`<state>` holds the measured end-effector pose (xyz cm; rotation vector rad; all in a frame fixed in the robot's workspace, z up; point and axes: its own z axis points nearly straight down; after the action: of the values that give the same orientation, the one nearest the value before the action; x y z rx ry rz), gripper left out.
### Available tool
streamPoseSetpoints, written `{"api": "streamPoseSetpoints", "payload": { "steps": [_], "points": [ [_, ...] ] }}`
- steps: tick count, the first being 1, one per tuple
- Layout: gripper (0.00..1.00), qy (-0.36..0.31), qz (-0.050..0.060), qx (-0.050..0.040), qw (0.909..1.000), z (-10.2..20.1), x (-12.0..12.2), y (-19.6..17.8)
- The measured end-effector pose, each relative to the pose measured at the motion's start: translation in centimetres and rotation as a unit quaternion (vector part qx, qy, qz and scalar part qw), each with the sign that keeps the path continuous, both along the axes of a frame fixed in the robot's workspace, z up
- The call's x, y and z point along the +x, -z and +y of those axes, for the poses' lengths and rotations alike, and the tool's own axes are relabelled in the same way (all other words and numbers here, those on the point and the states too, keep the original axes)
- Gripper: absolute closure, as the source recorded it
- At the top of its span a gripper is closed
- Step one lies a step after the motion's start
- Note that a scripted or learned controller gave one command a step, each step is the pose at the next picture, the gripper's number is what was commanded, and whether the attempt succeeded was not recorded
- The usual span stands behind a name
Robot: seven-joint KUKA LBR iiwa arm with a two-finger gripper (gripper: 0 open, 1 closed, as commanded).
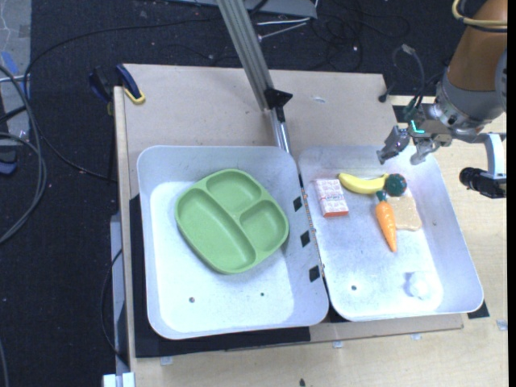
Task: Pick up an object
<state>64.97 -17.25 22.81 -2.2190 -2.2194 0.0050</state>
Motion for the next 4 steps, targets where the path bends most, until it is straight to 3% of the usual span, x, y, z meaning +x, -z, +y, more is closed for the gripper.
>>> {"api": "streamPoseSetpoints", "payload": {
  "steps": [1, 3, 4],
  "points": [
    [0.00, 0.000, -0.003, -0.0005, 1.0000, 0.0, 0.1, -0.3],
    [0.00, 0.000, -0.001, -0.0003, 1.0000, -0.7, 0.0, 10.1],
    [0.00, -0.002, -0.003, 0.0047, 1.0000, -0.1, 0.2, 13.6]
  ]
}}
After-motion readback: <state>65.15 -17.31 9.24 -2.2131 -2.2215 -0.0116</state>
